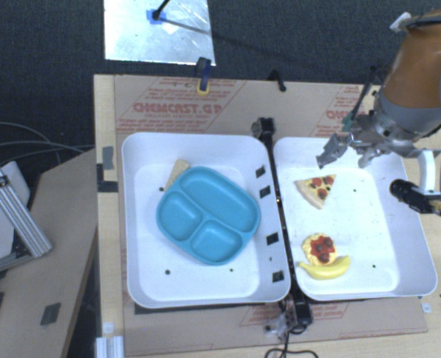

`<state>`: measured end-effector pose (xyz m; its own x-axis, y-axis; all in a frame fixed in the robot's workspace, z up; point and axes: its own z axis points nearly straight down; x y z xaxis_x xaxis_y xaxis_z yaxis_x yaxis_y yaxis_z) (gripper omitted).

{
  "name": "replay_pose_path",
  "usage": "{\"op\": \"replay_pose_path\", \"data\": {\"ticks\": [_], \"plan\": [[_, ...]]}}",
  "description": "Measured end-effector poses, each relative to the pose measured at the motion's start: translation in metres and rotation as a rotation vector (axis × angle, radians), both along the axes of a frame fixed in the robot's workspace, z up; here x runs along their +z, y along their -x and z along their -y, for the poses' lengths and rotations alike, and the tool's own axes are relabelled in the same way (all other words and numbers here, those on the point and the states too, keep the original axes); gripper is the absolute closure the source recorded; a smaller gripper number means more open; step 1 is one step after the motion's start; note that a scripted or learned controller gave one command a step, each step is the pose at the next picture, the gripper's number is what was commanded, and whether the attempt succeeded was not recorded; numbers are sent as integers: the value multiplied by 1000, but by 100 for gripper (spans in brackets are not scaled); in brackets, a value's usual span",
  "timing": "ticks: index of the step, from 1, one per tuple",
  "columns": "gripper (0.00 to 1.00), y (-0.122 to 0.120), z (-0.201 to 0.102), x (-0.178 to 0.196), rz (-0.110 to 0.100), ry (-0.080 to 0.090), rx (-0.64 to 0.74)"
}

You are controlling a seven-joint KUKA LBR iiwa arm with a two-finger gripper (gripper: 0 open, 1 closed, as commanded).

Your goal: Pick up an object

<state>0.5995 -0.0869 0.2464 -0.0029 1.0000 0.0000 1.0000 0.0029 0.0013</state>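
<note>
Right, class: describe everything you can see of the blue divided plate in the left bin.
The blue plate is a rounded-square tray, apparently smooth plastic, moulded into three compartments: one large and two smaller. It lies flat but turned at an angle on the floor of the left bin, roughly in the middle. Its upper left edge overlaps a tan, bread-like piece that pokes out from beneath. Nothing sits in it.

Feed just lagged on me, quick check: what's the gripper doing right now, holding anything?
Gripper: open, holding nothing, above the right bin, just up and right of the pizza slice.
</note>
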Motion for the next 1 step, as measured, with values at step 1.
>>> {"op": "replay_pose_path", "data": {"ticks": [1], "plan": [[0, 10, 33, -147, -14, -1, -5]]}}
